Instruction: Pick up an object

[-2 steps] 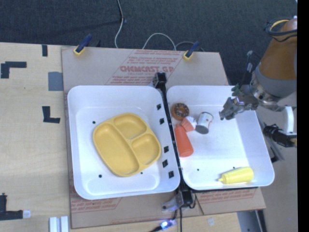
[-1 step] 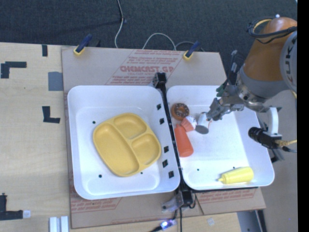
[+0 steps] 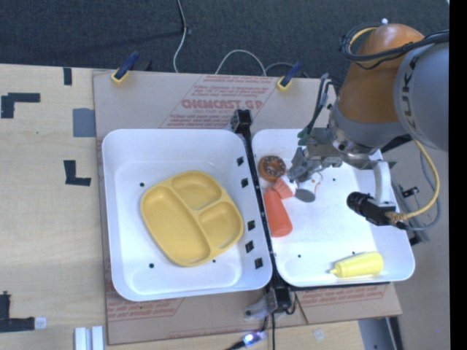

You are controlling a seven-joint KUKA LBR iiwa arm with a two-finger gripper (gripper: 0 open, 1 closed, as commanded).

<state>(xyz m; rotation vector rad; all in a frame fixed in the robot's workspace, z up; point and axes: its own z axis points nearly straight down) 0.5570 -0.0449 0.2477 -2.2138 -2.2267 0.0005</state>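
- Right bin [image 3: 394, 265] holds three loose items; left bin [image 3: 117, 217] holds one.
- Orange carrot-shaped piece [image 3: 276, 210] lies flat along the left wall of the right bin, at about 9 o'clock of that bin. Long axis runs near 12-to-6; broad end at 6 o'clock, narrower end at 12 to 1 o'clock, toward the pincer.
- Pincer [image 3: 305, 175] hangs just at 1 o'clock of the carrot's upper end, fingers pointing down toward 7 o'clock. Nothing visible between the fingers; gap between them looks small but I cannot tell if they are released or clenched.
- Small round brown piece, doughnut-like [image 3: 272, 166], sits at 12 o'clock of the carrot, close to the bin divider, just beside the pincer at its 9 o'clock.
- Yellow bottle-like item [image 3: 358, 265] lies on its side near the bin's 5 o'clock corner, long axis near 3-to-9, narrow tip at 9 o'clock. Well apart from the carrot.
- Yellow divided plate [image 3: 191, 216] lies in the middle of the left bin, three compartments up.
- Black divider strip with clips [image 3: 252, 195] runs between bins, tight against the carrot's left side.
- Grey arm with orange band [image 3: 379, 71] enters from 2 o'clock; cables and a black fitting [image 3: 368, 206] overhang the right bin's 3 o'clock side.
- Bins sit on a cardboard sheet [image 3: 219, 104] on the worktop [image 3: 36, 195].
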